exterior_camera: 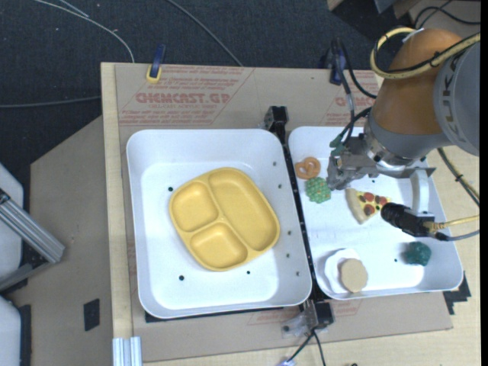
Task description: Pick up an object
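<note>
Gripper (335, 175) low in right bin (438, 280), green toy (319, 191) just below-left — touching

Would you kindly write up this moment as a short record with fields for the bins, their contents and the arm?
left bin: holds a yellow divided plate
right bin: holds a pretzel, green broccoli toy, pizza slice, teal object and round tan-and-white item
arm: reaches in from the right, over the right bin
gripper: low, just above the broccoli toy, beside the pretzel
grasp: nothing seen held
</note>
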